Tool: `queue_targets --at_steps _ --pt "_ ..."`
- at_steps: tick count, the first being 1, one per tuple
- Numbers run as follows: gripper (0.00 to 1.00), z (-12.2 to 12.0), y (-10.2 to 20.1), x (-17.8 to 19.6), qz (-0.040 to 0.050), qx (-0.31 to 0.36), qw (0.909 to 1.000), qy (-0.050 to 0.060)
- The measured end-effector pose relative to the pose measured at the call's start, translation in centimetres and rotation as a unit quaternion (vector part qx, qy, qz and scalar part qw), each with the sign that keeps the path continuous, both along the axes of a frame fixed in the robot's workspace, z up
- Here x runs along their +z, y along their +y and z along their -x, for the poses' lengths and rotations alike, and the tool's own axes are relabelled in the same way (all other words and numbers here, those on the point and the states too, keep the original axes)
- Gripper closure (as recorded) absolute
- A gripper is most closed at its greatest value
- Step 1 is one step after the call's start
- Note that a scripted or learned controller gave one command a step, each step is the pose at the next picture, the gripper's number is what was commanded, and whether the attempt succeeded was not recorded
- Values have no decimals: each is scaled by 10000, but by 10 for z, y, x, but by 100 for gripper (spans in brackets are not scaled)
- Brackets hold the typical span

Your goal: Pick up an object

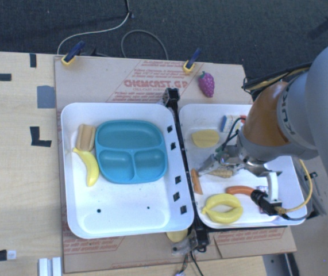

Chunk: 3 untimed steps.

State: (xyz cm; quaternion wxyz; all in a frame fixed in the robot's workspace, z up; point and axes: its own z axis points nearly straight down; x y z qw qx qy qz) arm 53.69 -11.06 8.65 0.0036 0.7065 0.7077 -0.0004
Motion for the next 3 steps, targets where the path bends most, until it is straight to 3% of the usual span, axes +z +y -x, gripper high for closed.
queue_targets --at_steps 1,2,3 --pt "0 -66 16 0 -17 7 10000 3" --pt "0 -134 7 -1 -19 14 10000 -1" --pt "0 -131 15 0 -10 -5 10000 34"
